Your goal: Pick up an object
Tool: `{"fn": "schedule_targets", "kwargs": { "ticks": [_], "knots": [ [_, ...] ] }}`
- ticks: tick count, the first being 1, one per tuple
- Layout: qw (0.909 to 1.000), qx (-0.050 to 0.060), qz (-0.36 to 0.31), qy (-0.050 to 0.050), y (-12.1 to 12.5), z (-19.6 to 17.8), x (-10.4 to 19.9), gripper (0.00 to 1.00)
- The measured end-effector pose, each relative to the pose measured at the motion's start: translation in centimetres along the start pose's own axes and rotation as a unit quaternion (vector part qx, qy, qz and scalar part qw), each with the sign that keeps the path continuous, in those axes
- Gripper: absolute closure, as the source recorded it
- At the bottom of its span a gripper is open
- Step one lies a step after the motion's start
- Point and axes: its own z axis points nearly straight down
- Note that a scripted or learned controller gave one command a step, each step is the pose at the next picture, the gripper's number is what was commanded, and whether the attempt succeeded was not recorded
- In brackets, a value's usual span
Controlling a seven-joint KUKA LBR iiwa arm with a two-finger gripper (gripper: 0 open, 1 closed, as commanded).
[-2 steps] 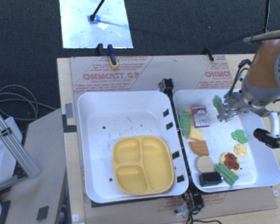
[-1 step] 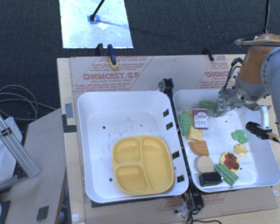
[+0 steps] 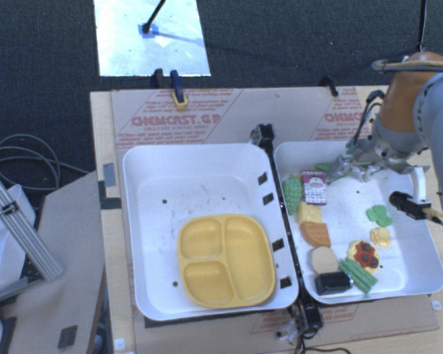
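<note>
Nearest you, one yellow divided tray (image 3: pixel 226 260) lies in the left bin (image 3: pixel 142 170); the right bin (image 3: pixel 426 272) holds about ten toy food pieces (image 3: pixel 315 234) along its left side, all unpicked. Farther back the gripper (image 3: pixel 353 166) hovers over that bin's far edge, fingers too blurred to tell, nothing visibly held.

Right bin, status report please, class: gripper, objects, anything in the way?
Gripper low over right bin, top-left area, nothing visibly held. Red packet and green piece close beside it. Yellow tray apart, in left bin.
</note>
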Motion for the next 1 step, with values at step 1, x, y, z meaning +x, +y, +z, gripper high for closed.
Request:
{"fn": "schedule_targets", "kwargs": {
  "ticks": [1],
  "knots": [
    [1.0, -0.002, -0.001, -0.001, 0.12, -1.18, -0.04, 1.0]
  ]
}}
